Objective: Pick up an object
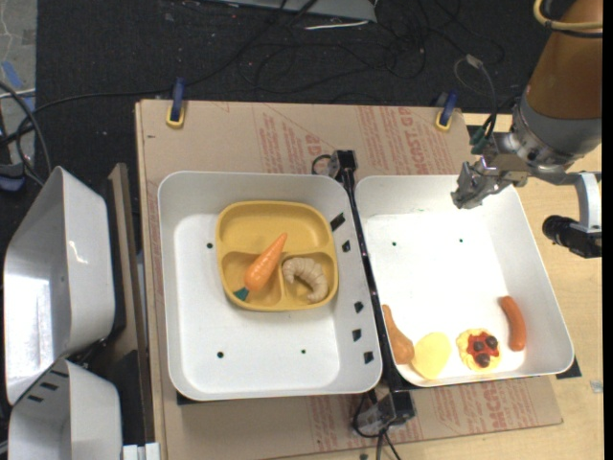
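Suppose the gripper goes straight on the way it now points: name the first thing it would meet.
The gripper hangs over the right bin's far edge, pointing down. It would probably meet the bin's bare white floor first; depth is unclear. The sausage and other toy foods lie toward the near edge.

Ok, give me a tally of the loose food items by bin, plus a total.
Left bin, on the yellow divided plate: 2, a carrot and a shrimp.
Right bin: 4, a drumstick, a yellow round piece, a small pizza, a sausage.
Total: 6
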`<state>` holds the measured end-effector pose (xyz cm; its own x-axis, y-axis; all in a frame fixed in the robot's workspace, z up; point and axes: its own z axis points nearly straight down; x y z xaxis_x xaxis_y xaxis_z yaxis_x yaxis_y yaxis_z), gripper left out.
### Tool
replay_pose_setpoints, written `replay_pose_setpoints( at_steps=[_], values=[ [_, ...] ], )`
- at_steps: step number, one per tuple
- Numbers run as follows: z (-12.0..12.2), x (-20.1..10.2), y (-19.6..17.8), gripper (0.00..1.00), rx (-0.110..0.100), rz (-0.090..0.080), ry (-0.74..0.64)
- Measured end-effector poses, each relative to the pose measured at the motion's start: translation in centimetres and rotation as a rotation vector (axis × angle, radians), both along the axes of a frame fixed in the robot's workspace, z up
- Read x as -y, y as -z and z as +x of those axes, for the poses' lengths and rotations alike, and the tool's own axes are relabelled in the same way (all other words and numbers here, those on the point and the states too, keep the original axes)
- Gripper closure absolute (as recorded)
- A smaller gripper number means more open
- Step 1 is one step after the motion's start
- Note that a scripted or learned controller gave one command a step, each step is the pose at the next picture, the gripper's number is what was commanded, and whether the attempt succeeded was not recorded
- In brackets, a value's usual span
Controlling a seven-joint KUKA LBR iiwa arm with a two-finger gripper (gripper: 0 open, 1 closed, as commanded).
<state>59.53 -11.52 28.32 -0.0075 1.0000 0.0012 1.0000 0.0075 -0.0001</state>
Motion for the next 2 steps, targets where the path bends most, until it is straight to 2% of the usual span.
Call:
replay_pose_setpoints(
  at_steps=[2],
  values=[
    [-1.1, -10.1, 2.6, 1.00, -0.002, 0.000, 0.000]
  ],
)
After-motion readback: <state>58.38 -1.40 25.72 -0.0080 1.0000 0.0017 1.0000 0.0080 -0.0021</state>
